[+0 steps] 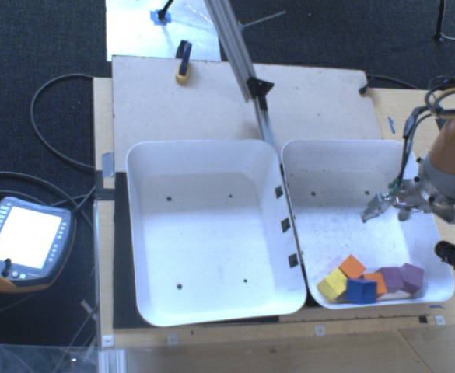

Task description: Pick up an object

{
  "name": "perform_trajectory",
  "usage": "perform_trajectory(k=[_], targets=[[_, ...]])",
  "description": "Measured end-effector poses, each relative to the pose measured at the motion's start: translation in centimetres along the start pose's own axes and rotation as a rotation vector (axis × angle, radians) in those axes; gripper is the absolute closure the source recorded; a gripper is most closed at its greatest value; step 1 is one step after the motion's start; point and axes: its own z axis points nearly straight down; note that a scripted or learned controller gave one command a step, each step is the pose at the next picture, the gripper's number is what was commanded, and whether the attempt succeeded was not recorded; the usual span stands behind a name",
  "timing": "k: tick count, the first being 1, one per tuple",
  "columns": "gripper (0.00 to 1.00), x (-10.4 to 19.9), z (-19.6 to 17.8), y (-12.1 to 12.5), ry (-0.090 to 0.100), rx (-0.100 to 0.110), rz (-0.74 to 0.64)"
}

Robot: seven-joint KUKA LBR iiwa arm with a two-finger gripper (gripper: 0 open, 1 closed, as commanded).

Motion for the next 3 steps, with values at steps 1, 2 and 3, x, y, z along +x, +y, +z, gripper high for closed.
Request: perform_trajectory(k=[1,2,3], targets=[[0.0,6.6,-0.6,2.2,0.005,-0.004,-0.013],[0.0,-0.9,-11.6,-0.2,-0.003,-0.009,0.001],[0.0,2.3,-3.9,2.4,0.006,0.003,-0.009]])
